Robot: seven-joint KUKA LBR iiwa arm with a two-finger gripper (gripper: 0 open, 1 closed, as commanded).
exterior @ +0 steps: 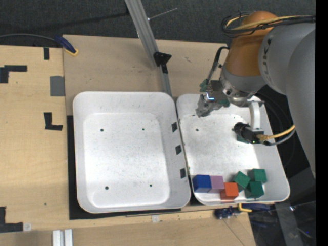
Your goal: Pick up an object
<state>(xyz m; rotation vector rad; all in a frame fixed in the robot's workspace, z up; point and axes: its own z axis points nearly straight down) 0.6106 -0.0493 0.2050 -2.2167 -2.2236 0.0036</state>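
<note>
Gripper (205, 108): hanging over the far end of the right bin (215, 137); whether it is open or closed cannot be told.
Blocks: sitting clustered along the right bin's near wall, well apart from the gripper — blue block (202, 183), purple block (217, 182), orange block (230, 190), three green blocks (251, 181).
Writing: none legible.
Orientation: blocks looking cube-like, with no clear long axis.
Left bin (125, 147): lying beside the right bin.

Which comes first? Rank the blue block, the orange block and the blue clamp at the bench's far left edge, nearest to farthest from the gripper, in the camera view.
From the gripper, at the far end of the right bin:
1. Blue block, near-left corner of the right bin.
2. Orange block, further along that bin's near edge.
3. Blue clamp, on the bench beyond the left bin.
</note>
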